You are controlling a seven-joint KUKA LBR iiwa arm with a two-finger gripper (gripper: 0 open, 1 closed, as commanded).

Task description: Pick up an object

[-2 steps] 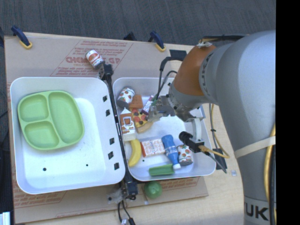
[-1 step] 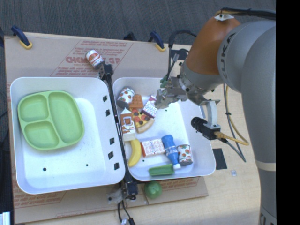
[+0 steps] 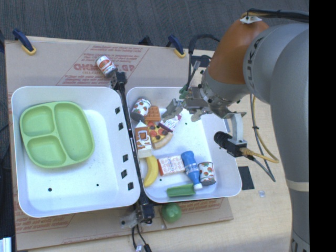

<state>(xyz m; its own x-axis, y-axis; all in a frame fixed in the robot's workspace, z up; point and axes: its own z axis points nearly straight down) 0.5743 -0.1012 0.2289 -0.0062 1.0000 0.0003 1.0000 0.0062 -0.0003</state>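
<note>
My gripper (image 3: pixel 185 111) hangs over the upper middle of the right bin (image 3: pixel 227 164), its two grey fingers spread open with nothing between them. Just below its left finger (image 3: pixel 173 107) lies a small pink and white packet (image 3: pixel 170 124). Beside that are a pizza slice (image 3: pixel 158 133), a small round can (image 3: pixel 140 108) and an orange carton (image 3: pixel 143 137). Toward the front of the bin lie a banana (image 3: pixel 150 171), a red and white box (image 3: pixel 171 165), a blue bottle (image 3: pixel 190 167), a second can (image 3: pixel 207 173) and a green vegetable (image 3: pixel 180 191).
A green divided plate (image 3: pixel 56 134) sits in the left bin (image 3: pixel 79 190). A can (image 3: pixel 105 65) lies on the cardboard behind the bins, and a green ball (image 3: pixel 170 212) rests in front of the right bin. The arm's bulk covers the right bin's far right corner.
</note>
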